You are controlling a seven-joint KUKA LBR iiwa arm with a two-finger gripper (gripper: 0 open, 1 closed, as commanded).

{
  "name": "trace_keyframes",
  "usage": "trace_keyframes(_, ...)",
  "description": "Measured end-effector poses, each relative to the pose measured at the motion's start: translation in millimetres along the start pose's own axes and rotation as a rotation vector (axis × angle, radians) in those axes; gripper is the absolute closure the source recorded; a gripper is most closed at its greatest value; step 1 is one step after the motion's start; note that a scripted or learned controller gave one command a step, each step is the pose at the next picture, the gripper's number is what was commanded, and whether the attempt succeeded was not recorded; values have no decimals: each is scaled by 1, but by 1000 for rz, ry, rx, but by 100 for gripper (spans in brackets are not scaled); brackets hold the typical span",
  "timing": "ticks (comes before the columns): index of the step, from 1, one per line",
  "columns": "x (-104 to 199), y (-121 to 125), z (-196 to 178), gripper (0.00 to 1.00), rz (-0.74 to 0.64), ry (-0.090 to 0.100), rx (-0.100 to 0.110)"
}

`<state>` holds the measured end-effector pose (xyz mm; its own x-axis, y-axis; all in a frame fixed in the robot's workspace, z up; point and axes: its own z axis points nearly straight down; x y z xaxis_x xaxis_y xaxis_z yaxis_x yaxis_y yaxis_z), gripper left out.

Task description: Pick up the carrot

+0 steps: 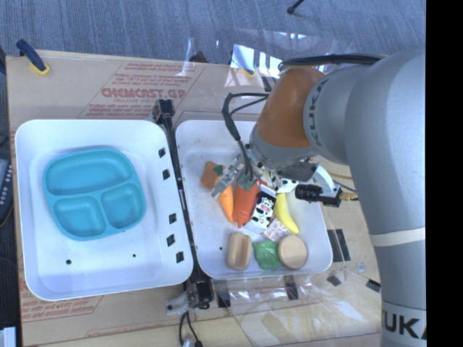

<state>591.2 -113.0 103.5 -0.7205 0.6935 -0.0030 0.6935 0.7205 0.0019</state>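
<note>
1. The carrot lies in the middle of the right bin, its green top pointing up toward the arm.
2. The pincer is low, right at the carrot's green end. I cannot tell if it is grasping anything.
3. I think the grab should be on the fat orange part, straight down, then a slow lift.
4. It is crowded, so a bump could push the neighbours.
5. Touching the carrot is an orange piece. Near it are a banana, a black and white toy, a tan loaf, a green veggie and a round bun.
6. The left bin holds a blue plate with three parts.
</note>
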Motion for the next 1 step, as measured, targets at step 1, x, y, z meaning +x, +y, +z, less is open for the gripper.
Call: trace_keyframes(1,75,-6,-90,100,385,2,1)
